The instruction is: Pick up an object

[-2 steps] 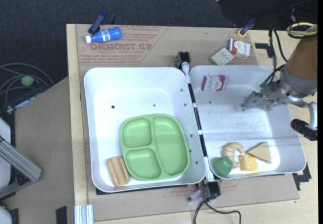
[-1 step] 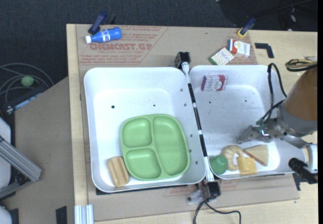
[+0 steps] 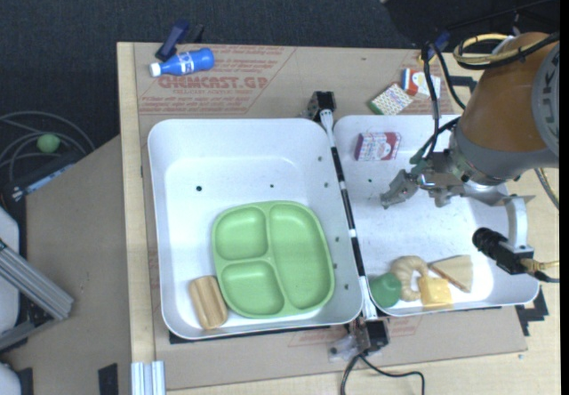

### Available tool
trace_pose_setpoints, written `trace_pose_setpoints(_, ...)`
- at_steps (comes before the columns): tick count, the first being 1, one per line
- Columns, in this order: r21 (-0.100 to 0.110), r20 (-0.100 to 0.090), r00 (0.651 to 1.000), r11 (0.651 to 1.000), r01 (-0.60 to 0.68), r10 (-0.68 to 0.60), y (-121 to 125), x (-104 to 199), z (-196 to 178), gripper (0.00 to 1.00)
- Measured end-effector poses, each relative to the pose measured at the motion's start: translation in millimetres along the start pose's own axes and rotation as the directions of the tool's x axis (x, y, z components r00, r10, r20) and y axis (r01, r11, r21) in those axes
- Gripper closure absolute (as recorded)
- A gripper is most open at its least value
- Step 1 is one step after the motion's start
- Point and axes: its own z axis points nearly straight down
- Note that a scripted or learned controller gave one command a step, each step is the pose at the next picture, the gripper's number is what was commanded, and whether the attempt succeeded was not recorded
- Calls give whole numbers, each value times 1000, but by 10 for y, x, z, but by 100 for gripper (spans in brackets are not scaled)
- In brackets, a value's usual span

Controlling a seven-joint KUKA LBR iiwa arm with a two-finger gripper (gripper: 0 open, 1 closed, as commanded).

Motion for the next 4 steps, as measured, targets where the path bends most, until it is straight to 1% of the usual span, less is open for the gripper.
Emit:
trace_pose_setpoints(1,1,4,1000,1000,-4,4,663,-929,168,0)
trace_pose_setpoints(2,3,0,1000,1000,-1,1,1142,-162,820,0)
trace_pose_setpoints(3,13,-1,1000,1000,0,0,1340,-268,998,0)
trace_pose_setpoints(4,5,1,1000,1000,-3,3,1349,-114,1011,0)
